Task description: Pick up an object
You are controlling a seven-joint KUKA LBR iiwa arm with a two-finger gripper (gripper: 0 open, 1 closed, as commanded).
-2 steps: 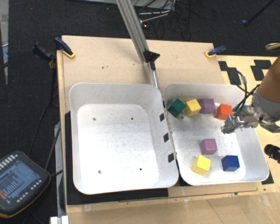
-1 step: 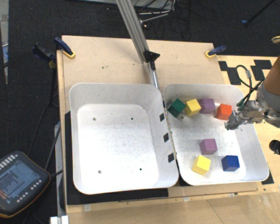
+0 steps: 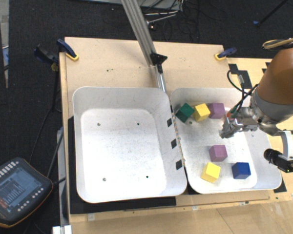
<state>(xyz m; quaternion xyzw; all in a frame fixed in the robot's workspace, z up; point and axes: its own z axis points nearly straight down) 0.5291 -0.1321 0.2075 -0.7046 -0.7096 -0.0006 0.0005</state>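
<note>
This is a robotics lab or test cell, not a home or shop. A grey arm [image 3: 278, 89] with an orange band reaches over a plain plywood desk [image 3: 112, 62] whose corners are held by blue and yellow clamps [image 3: 67, 49]. Two white bins [image 3: 83, 106] sit side by side on it, one holding coloured blocks [image 3: 201, 112] like those used in grasping trials. A teach pendant [image 3: 14, 191] with a lit screen lies on the dark floor [image 3: 24, 82] at the lower left. Cables [image 3: 171, 13] trail across the floor beyond the desk, and an aluminium strut [image 3: 136, 23] slants up from the desk's middle.
</note>
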